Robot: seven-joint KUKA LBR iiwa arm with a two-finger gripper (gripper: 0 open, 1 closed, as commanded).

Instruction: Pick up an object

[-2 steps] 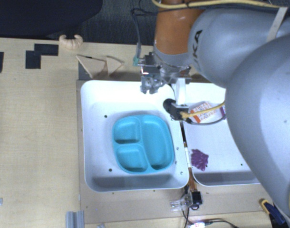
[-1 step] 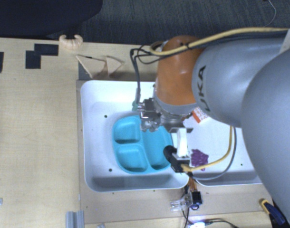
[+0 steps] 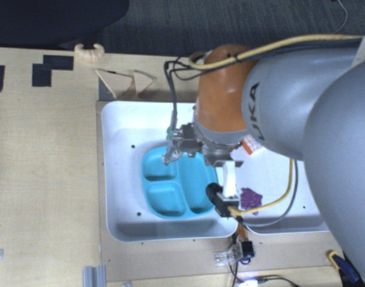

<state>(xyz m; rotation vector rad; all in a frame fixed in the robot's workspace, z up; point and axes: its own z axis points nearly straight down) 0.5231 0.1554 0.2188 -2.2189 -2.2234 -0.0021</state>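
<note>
Pale wooden worktop point(image 3: 45, 178), dark carpet point(image 3: 230, 17) beyond. The blue tray point(image 3: 170, 199) lies in the left bin point(image 3: 119, 160); the arm point(image 3: 302, 100) leans over it, claw point(image 3: 170, 151) at its far compartment, clenched or released I cannot tell.

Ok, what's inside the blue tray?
In the blue tray, the visible compartments look bare. The tool and arm cover its upper right part; anything there cannot be seen.
</note>
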